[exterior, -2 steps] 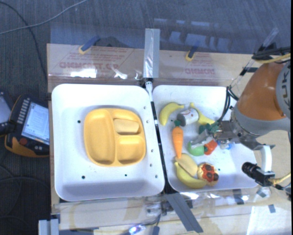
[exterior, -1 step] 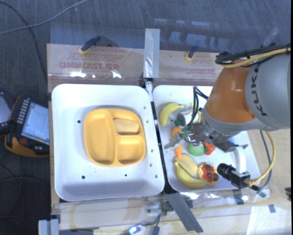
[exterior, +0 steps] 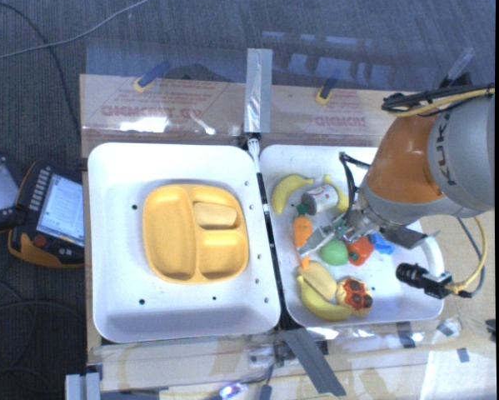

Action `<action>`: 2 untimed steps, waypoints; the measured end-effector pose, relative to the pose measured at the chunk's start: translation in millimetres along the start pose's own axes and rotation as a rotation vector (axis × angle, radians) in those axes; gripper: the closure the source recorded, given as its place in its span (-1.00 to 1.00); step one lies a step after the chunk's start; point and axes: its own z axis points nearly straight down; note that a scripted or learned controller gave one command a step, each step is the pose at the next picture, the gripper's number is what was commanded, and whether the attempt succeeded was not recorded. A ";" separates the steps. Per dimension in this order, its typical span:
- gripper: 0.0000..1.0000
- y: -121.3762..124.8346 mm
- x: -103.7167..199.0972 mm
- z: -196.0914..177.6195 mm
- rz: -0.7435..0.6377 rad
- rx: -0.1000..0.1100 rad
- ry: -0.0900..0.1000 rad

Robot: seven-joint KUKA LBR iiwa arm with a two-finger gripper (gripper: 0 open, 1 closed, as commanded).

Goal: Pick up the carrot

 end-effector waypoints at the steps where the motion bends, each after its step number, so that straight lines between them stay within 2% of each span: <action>1: -1.00 68.5 -37.7 22.2 0.100 -0.001 0.000; 2: 1.00 68.7 -36.9 13.7 0.099 0.000 0.001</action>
